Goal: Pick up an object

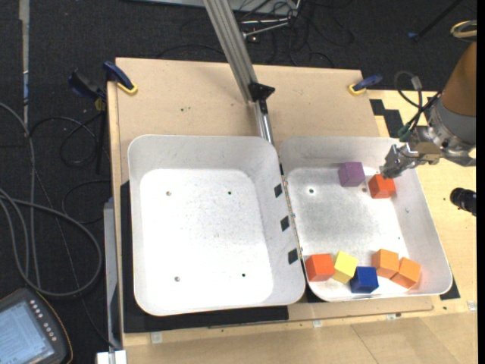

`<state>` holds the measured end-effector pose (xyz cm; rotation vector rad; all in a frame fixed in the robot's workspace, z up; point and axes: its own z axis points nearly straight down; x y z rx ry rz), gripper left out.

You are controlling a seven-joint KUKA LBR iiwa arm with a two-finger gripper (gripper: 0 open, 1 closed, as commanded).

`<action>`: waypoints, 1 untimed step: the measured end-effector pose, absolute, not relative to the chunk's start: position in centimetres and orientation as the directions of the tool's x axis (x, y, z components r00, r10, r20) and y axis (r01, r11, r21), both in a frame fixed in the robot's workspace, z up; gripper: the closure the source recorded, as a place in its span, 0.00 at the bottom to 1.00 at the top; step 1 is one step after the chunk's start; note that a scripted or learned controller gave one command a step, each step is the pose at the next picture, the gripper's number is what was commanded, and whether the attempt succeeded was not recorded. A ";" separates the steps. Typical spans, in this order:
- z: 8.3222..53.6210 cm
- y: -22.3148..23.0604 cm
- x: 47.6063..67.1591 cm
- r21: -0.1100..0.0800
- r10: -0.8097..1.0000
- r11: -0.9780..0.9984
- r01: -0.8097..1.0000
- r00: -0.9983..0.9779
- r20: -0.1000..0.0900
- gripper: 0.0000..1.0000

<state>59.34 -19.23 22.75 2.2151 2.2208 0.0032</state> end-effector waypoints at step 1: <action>23.5 -14.8 58.6 0.000 1.000 0.007 1.000 -0.007 0.002 1.00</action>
